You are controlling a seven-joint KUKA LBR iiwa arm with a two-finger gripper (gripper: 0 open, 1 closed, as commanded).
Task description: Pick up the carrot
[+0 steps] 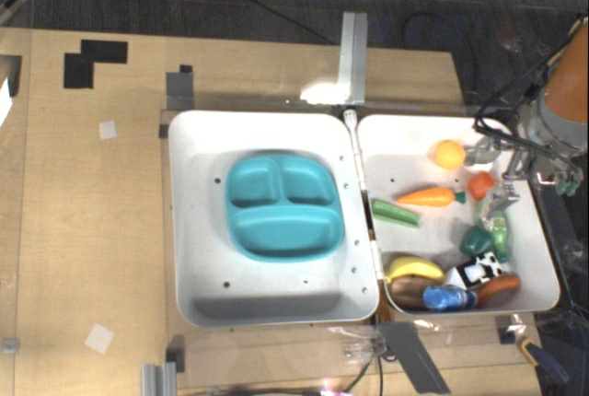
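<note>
You'll find the carrot [426, 196] lying flat in the right bin [543, 293], just above the green bean pod [396, 214] and below-left of the yellow ball [448, 154]. Your tool [502, 193] hangs over the bin's right side, near a red piece [480, 185]; you cannot tell how wide it stands.

The carrot [426, 196] is seen lying in the right bin [529, 293]. A green vegetable [395, 213] is placed just below-left of the carrot, a yellow ball [448, 154] above-right, and the claw [500, 185] is held nearby to the carrot's right.
</note>
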